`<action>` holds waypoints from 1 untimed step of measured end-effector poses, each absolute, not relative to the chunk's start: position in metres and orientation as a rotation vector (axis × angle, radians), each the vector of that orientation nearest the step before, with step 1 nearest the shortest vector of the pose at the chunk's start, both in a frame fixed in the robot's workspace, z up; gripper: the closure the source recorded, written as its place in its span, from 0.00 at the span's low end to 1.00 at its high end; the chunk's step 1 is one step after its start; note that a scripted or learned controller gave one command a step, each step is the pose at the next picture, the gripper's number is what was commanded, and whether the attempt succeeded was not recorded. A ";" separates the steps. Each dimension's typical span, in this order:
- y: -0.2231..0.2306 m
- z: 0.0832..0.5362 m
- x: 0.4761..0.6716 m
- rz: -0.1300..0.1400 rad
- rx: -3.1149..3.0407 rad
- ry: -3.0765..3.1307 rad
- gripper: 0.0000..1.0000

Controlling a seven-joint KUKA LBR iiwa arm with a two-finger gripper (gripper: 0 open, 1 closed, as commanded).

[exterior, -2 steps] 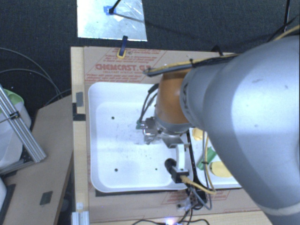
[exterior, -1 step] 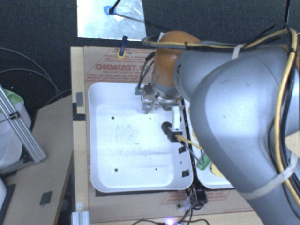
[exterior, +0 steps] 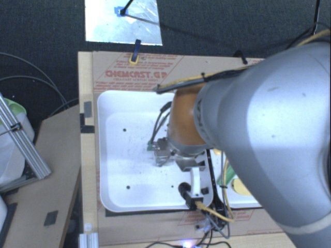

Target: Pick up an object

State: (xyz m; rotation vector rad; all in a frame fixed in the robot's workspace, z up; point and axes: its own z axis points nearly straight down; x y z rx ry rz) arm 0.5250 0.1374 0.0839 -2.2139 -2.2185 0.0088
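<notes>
Board: tan cardboard sheet with red lettering (exterior: 137,66), beneath and behind the gripper.
Plate: shiny square metal sheet (exterior: 123,13), far beyond it.
Clip: small blue-and-yellow clip (exterior: 135,52), on the board's far edge.

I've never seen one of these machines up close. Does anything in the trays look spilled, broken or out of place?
Nothing looks broken. The left bin has a few small dark specks scattered on its white floor, more like scuffs or crumbs than a spill. The arm covers most of the right bin, where something yellow and green peeks out beside it, too hidden to judge.
</notes>
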 end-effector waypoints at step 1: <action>0.131 0.368 0.599 -0.030 -2.226 -2.236 1.00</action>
